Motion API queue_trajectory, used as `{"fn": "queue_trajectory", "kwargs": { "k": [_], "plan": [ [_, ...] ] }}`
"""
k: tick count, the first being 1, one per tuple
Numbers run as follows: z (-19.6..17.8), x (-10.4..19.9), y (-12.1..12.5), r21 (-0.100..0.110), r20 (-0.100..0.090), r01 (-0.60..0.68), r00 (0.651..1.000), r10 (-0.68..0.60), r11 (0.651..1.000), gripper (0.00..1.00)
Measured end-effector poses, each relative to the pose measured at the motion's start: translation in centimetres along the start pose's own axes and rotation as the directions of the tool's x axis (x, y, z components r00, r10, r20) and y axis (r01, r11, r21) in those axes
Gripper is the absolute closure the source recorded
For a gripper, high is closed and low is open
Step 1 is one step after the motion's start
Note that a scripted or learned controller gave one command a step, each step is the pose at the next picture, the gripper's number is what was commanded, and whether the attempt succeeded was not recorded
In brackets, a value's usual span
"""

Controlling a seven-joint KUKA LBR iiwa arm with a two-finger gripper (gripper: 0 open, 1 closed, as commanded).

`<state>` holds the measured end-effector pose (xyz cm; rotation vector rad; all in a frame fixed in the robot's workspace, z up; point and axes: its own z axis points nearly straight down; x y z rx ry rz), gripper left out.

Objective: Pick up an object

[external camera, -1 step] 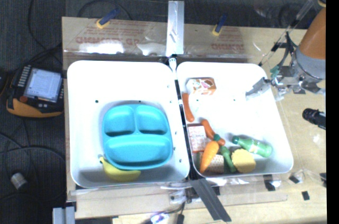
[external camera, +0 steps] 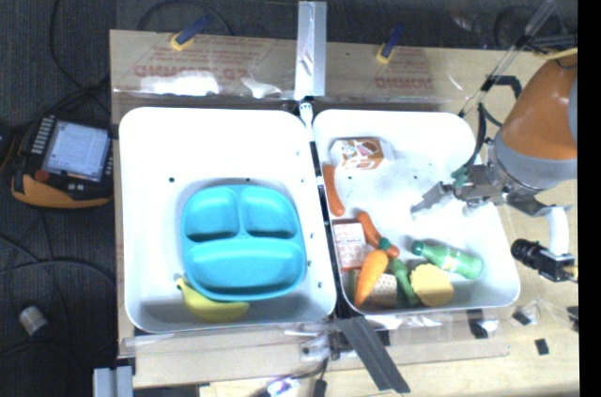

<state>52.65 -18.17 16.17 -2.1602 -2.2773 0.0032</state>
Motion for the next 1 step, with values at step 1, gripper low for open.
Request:
{"fn": "queue_trajectory", "kwargs": {
  "k": [1],
  "plan": [
    [-2.46,6.42,-1.26,-0.001,0.000,0.111,0.994,-0.111,0.994,0.00]
  ]
}}
